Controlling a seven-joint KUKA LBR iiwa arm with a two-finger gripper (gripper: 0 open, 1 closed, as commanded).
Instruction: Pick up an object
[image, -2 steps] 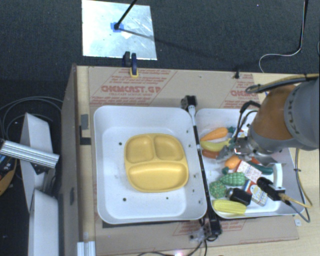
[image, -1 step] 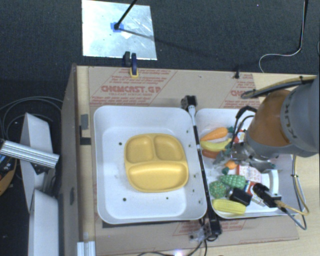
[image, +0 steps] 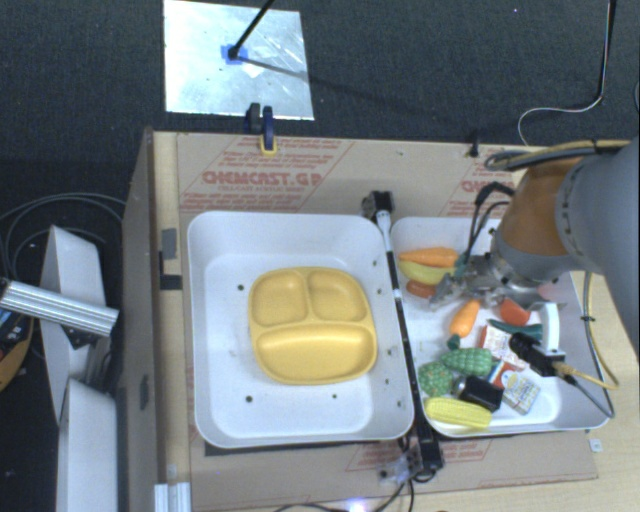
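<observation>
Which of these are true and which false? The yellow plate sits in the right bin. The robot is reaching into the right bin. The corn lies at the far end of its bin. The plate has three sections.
1. False: the yellow divided plate sits in the left bin.
2. True: the gripper is over the right bin, near a carrot.
3. False: the corn cob lies at the near edge.
4. True: two small sections, one large.

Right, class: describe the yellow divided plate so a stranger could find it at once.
Find the two white bins; take the left bin. The yellow plate lies in its middle. It is the bin's one big item, with three compartments, unlike the small toy foods in the right bin.
</observation>
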